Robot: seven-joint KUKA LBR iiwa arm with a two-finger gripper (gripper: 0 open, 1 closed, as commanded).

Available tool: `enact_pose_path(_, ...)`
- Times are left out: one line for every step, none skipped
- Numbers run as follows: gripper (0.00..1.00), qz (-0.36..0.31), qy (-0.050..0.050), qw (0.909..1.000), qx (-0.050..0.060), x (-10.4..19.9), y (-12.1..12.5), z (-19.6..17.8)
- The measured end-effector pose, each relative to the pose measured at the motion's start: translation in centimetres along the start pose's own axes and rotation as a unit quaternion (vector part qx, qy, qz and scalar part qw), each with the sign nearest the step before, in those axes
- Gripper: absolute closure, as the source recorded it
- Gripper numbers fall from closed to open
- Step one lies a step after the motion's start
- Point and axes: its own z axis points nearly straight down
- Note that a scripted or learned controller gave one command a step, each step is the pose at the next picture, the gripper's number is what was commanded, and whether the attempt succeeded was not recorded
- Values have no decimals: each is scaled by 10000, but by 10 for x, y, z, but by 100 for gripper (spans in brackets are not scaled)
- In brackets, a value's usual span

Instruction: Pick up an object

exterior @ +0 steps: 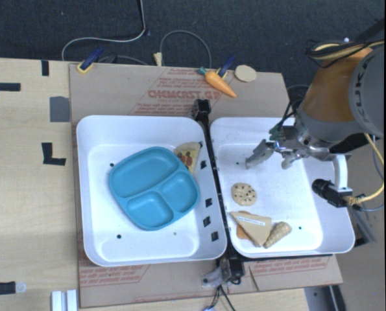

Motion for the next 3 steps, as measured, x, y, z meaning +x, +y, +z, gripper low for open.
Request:
enact_pose_path(0,-9,-24,10000,-34,1,16,111)
enact_pose_path(100,1,-22,10000,-38,0,17,95)
enact_pose_path(0,2,-21,10000,-32,0,17,95)
